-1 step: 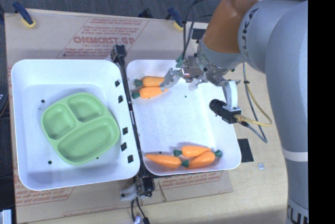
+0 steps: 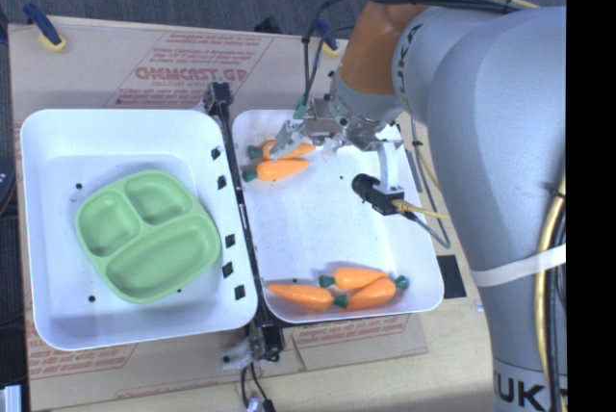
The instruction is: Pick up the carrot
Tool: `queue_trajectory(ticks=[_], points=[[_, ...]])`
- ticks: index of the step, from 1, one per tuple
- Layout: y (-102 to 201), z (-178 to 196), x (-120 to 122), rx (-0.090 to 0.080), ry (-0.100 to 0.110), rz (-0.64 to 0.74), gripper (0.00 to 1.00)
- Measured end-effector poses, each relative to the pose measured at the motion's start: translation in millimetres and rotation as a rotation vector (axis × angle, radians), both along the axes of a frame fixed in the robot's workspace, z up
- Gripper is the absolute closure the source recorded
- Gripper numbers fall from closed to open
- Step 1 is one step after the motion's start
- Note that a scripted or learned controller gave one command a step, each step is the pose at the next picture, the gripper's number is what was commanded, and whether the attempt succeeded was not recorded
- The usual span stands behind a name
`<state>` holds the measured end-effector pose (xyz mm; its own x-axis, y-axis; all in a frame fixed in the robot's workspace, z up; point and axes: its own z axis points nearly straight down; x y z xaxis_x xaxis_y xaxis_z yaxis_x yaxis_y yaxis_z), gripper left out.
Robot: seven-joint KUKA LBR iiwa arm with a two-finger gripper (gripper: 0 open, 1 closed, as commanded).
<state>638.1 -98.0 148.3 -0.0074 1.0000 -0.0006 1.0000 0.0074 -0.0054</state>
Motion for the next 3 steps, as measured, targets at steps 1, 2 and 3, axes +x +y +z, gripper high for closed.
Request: queue_trajectory(ticks=[1,2,3], points=[[5.9,-55.1,19.0,-0.002,-0.005,0.001,0.00],[6.3,-45.3,17.7,0.001,0.007,0.004,1.00],[6.4,-45.3,17.8,0.001,0.006,0.004,0.00]])
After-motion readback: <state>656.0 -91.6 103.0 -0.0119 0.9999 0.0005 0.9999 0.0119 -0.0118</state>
